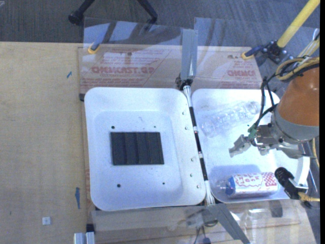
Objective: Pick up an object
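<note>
Camera view: gripper (242, 145) is hovering with fingers apart, grasping nothing, over the right bin (203, 103). Clear bottle (228, 118) and a tube (250, 183) are lying below.

Robotics lab: bench (35, 136), twin white bins (96, 105), carpet floor (40, 9).

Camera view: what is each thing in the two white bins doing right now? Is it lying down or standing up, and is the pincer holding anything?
Dark ribbed block: lying flat in the left bin, untouched.
Clear plastic bottle: lying on its side in the right bin.
Red-and-white labelled container: lying on its side near the right bin's front edge.
Pincer: hanging above the right bin, nothing visibly between its fingers.
</note>
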### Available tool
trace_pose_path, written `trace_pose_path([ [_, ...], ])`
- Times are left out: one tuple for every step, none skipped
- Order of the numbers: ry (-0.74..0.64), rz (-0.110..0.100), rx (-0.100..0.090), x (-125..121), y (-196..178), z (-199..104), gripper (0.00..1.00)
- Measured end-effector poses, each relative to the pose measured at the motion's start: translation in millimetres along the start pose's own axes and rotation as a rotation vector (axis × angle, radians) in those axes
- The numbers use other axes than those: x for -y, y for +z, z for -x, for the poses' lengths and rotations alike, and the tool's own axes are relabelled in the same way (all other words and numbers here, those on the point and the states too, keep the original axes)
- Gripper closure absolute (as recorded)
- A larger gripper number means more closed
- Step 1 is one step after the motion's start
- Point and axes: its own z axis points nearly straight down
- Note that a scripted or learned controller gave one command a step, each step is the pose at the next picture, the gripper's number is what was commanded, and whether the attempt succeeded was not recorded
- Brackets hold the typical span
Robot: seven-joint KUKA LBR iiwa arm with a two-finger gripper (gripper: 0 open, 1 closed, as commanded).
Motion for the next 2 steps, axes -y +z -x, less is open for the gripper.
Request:
trace_pose_path([
  [0.084,0.006,0.002,6.2,-8.0,65.0,0.0],
  [-0.097,0.006,-0.002,4.5,105.9,118.4,0.0],
])
